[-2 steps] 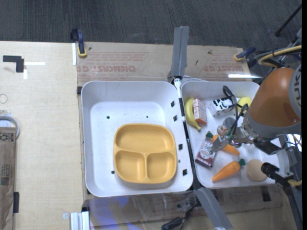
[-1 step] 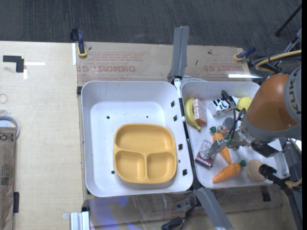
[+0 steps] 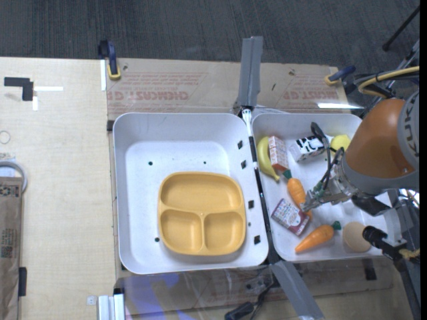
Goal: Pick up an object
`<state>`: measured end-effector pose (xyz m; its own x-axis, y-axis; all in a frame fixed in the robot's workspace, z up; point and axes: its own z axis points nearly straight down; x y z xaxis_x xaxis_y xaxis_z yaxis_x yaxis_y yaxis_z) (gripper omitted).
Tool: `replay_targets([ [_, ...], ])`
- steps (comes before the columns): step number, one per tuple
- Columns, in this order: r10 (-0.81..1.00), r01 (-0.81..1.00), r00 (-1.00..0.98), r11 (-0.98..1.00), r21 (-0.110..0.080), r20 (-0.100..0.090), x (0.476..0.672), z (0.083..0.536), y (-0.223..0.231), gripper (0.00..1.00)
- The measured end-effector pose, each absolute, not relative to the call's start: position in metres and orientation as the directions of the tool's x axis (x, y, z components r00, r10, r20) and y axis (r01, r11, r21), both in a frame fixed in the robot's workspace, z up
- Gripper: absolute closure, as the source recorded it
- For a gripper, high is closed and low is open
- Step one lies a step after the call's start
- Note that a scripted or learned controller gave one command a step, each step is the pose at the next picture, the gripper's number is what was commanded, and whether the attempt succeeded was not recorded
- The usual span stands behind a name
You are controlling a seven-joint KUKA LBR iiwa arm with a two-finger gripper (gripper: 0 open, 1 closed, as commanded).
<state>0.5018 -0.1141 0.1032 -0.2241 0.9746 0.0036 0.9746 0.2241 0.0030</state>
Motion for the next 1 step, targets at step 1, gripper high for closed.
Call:
replay_targets([
  [1, 0.994, 0.994, -0.114, 0.114, -0.004, -0.001, 0.5487, 0.2119, -0.0756, 1.0],
])
